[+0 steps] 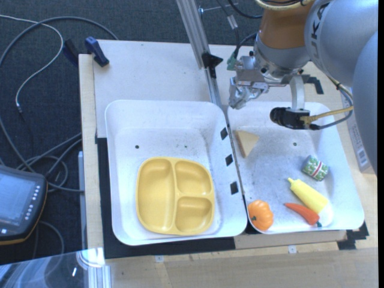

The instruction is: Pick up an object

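Bright, even light; soft shadows

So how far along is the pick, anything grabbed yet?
Nothing looks picked yet. The pincer hangs over the right bin's far left corner, nothing visible between its tips. The wedge, pumpkin, carrot and yellow bottle all lie in the bin. Descent, grasp and lift remain.

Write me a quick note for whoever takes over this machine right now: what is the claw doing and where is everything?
Claw: raised over the right bin's far left corner, carrying nothing.
Right bin: cheese wedge, pumpkin, carrot, yellow squeeze bottle, small green-and-white can.
Left bin: yellow divided tray.
Done: nothing picked.
Left: pick one object; the cheese wedge lies nearest.
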You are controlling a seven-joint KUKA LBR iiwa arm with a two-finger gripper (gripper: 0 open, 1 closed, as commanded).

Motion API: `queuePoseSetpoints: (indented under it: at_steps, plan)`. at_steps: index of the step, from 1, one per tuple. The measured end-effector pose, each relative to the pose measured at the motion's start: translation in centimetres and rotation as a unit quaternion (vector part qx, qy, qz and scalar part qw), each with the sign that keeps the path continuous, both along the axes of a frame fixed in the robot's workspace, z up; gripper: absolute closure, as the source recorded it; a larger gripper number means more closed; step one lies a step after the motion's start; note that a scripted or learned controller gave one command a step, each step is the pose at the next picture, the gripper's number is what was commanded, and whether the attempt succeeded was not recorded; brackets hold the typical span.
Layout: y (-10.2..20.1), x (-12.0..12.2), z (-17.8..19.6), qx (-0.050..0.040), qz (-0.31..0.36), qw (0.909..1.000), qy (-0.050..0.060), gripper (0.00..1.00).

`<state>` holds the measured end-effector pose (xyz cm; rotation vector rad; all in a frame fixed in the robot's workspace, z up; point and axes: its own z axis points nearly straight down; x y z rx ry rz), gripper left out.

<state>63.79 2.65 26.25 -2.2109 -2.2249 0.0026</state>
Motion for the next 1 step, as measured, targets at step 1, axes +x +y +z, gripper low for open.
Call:
queuePoseSetpoints:
  at_steps: [1]
  plan:
    - [4.99,1.05,-1.78,-0.0005,0.000,1.0000,-0.002,1.00]
